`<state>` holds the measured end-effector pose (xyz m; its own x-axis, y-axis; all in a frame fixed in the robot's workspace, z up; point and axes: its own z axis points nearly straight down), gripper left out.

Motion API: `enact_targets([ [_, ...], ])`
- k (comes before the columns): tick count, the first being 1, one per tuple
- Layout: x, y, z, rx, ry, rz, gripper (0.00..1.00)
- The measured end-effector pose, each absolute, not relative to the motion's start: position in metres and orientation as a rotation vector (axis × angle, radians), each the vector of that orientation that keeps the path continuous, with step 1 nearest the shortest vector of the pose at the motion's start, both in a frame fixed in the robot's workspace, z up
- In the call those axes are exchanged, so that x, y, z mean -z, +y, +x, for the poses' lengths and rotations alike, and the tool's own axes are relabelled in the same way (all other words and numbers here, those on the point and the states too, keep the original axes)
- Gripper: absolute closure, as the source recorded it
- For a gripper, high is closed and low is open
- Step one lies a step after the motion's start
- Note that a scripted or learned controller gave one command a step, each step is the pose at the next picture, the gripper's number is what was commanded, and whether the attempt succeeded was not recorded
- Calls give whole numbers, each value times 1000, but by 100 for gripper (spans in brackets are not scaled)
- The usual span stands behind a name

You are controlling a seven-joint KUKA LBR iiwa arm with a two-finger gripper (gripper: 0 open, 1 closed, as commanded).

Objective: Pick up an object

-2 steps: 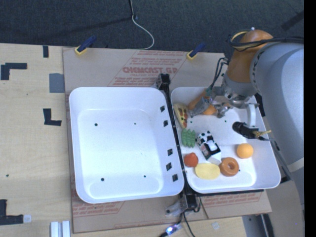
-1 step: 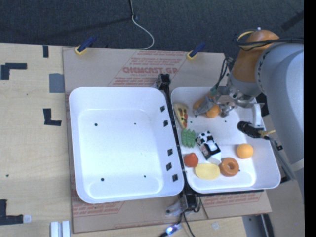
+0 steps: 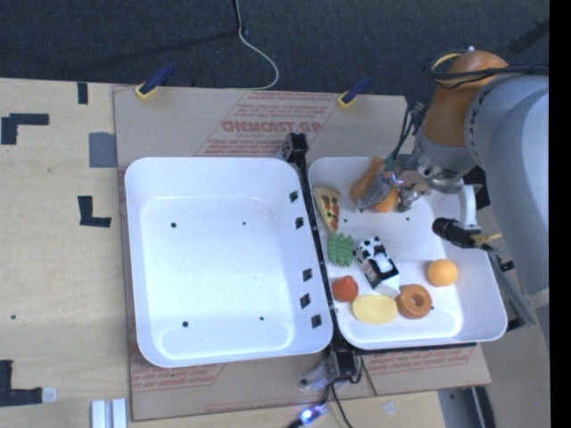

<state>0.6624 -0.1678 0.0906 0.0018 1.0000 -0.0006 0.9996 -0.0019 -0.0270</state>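
My gripper is low over the back left part of the right bin. It sits right on an orange toy, which sticks out to its left and below it. I cannot make out whether the toy is gripped or just lies under it. Other items lie in this bin: a yellow and red slice, a green piece, a black and white toy, a red ball, a yellow lemon, a brown doughnut and an orange fruit.
The left bin adjoins the right one along a black hinged divider. A black part juts over the right bin's right side, below the arm's orange band. Both bins rest on a cardboard sheet.
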Motion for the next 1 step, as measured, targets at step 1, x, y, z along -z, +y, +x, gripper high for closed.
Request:
enact_targets([
  [1,-191,-76,671,11,-2235,-2213,100],
])
